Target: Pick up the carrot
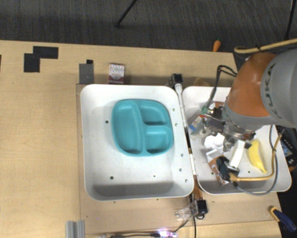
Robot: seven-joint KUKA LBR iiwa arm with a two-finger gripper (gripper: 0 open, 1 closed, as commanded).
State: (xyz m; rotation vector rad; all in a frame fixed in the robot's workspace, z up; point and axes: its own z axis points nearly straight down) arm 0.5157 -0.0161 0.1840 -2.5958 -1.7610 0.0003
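Note:
My gripper [214,144] is low over the middle of the right bin [282,182], with the grey arm and its orange band covering much of that bin. An orange-brown piece [219,171], which may be the carrot, lies just in front of the gripper near the bin's front left; it is mostly hidden and I cannot tell if it is touched. A yellow banana [257,156] lies to the gripper's right.
The left bin [96,182] holds a teal divided plate [141,126]. Small mixed items [200,119] crowd the right bin's left side by the wall between the bins. A small printed cube [116,73] stands on the bench behind the left bin.

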